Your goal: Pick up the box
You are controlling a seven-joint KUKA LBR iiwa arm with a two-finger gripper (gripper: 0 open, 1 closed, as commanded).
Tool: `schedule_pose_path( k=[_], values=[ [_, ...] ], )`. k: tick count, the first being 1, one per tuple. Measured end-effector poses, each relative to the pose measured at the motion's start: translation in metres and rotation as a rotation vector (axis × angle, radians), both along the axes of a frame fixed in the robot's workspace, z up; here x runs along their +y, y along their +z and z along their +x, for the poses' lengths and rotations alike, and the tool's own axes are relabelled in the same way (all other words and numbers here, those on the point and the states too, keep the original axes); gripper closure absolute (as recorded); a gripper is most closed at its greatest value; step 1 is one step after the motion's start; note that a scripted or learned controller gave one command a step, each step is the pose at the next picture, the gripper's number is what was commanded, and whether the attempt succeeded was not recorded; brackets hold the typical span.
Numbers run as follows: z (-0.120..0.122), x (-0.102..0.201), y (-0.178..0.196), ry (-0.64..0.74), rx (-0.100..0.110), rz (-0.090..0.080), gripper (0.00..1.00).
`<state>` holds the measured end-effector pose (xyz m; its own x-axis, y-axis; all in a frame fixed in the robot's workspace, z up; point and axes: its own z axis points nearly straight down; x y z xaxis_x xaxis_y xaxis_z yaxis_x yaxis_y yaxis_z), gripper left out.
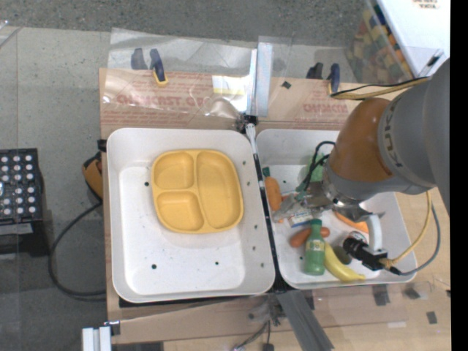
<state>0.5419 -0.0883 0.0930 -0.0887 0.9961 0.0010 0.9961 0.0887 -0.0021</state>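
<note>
While the arm [387,148] is hanging low over the right bin [398,210], the job of picking up the box is not looking done yet. The gripper [316,198] is sitting at the left end of the arm, just above a pile of small things in the middle of that bin. The big grey and orange wrist is covering most of it, so I cannot tell if the gripper is open or closed.

The box [295,213] is lying flat in the right bin, just to the left of the gripper and a bit nearer. It is looking like a small flat pack with colours on it, but it is partly hidden and I am only guessing that this is the box. Nothing is showing it lifted, and it seems to be resting on the bin floor.

Other things are crowding around it. An orange carrot [272,193] is lying to its far left, a green bottle [314,248] is lying on its near side, and a yellow banana [342,266] is lying near the bottle on the right.

In the left bin [131,254] a yellow plate [197,190] is sitting by itself.

So the arm is getting close, and the grab and the lift are what is left to do.
</note>
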Motion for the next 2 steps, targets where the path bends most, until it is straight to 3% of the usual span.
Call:
schedule_pose_path(
  k=[1, 2],
  values=[
    [-0.001, -0.001, 0.009, -0.003, 0.002, 0.000, 1.00],
    [0.035, 0.060, 0.120, -0.116, -0.001, -0.003, 1.00]
  ],
)
